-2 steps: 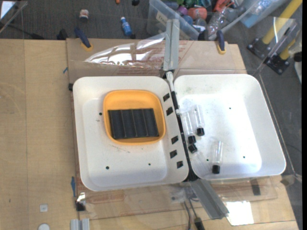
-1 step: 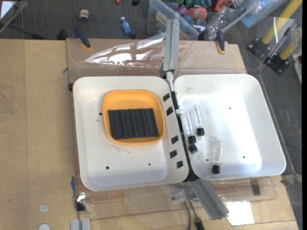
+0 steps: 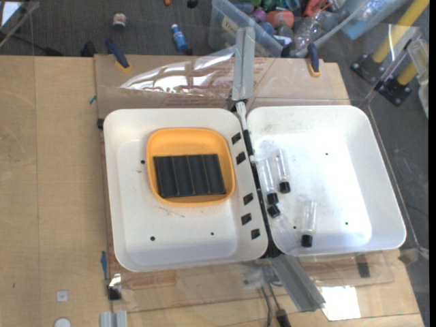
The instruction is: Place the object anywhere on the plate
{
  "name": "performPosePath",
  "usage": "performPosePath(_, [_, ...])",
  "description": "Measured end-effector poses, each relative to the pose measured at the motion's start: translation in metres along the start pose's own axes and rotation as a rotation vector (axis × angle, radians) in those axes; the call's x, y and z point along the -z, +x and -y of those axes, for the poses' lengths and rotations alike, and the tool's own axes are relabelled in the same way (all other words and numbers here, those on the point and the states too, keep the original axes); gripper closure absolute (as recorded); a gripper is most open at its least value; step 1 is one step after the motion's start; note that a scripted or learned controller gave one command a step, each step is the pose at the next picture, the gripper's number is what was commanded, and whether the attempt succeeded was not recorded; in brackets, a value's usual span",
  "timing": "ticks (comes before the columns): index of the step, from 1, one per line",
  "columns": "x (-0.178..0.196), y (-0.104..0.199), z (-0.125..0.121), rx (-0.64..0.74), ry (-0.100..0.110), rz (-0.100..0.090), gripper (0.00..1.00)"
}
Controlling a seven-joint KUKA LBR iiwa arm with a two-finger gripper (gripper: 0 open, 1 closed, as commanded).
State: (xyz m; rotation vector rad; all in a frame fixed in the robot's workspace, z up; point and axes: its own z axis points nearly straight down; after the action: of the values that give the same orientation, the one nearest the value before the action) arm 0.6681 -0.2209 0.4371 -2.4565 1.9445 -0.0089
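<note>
Since the orange plate (image 3: pixel 191 136) already carries a black ribbed block (image 3: pixel 189 175) flat across its middle, I judge the task may be done if that block is the object. If it is one of the clear vials in the right bin (image 3: pixel 354 155), the work is all ahead. How the jaws stand I cannot tell, so the advice has to start from the pick. The lone vial (image 3: pixel 308 214) with its black cap looks the easiest choice, since it lies apart from the two vials (image 3: pixel 266 174) near the divider and from the loose black caps (image 3: pixel 273 211). I would want it crosswise between the jaws, one jaw on each long side and closing on the mid-body, because a smooth round tube will likely roll or squirt out of an off-centre pinch. The bin floor should sit just under the jaw tips before they close, and the neighbouring caps well outside them. For the carry, the raised edge between the bins should pass well beneath the jaws. For the release, the plate in the left bin (image 3: pixel 122 203) should be directly below them, with the bare orange rim or the block's grooved top close underneath, so the vial settles and does not bounce off.
</note>
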Motion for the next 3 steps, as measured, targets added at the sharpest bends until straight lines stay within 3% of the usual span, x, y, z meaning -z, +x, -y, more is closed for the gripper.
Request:
performPosePath(1, [-0.001, -0.009, 0.002, 0.423, -0.002, 0.002, 1.00])
performPosePath(3, [-0.002, -0.002, 0.001, 1.023, -0.004, 0.004, 1.00])
